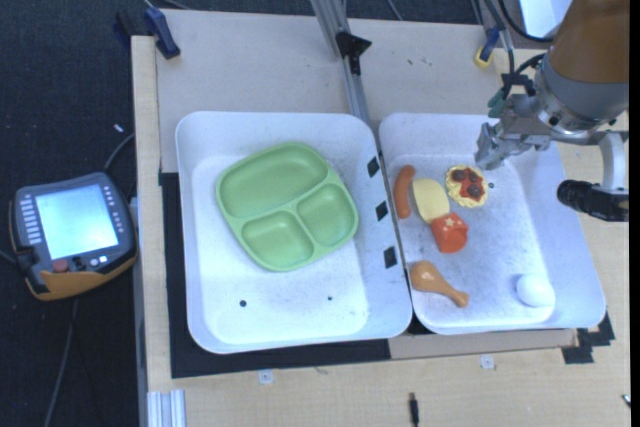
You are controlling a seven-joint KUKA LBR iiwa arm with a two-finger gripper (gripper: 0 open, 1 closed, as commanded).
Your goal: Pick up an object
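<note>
Item: gripper (493, 151), hung over the far edge of the right bin (560, 245), toward its far-right corner; you cannot tell from this slant whether it is open or closed, and nothing shows clasped in it. Item: small pizza-like toy (467, 186), round, red on yellow, lying in the bin's far half, just beside and on the near side of the gripper tip; being round, it gives you no long axis to square up to. This is the relation your coming move turns on: the toy sits a short step toward the near edge and slightly toward the divider between the two bins, so a small shift that way, then a descent, looks to be what is called for. Item: yellow wedge (431, 200), touching or nearly touching the pizza toy on its divider side; judge it a crowding risk. Item: sausage (403, 191), long axis running far-to-near, beside the divider. Item: red piece (450, 233), nearer the bin's middle. Item: drumstick (438, 282) and white egg (534, 290), along the near edge, well apart from the gripper. Item: green divided plate (287, 205), in the left bin (200, 215).
</note>
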